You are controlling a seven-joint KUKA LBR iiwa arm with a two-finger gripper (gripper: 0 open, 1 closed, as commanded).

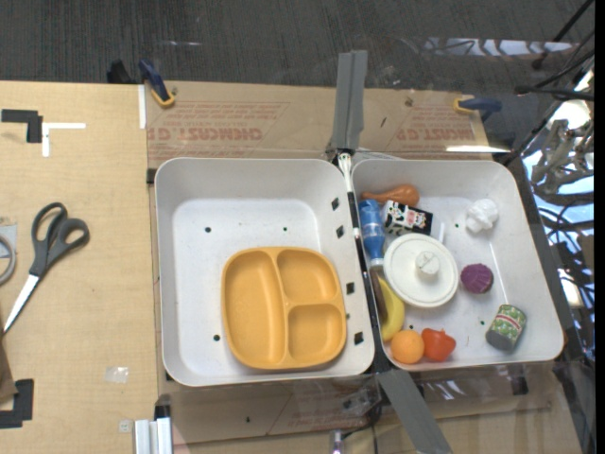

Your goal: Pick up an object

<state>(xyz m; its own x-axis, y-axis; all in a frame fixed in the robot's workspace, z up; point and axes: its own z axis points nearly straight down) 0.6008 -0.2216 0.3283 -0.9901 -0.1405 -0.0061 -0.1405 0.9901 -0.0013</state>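
Two white bins sit side by side. Left bin point(189, 253) holds a yellow divided tray point(283, 305); right bin point(529, 253) holds a white lid point(422, 269), banana point(388, 308), orange point(407, 346), purple ball point(476, 277) and small can point(506, 327). Claw state: cannot tell.

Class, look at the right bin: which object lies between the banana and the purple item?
In the camera view, a round white lid with a knob lies between the banana and the purple item.
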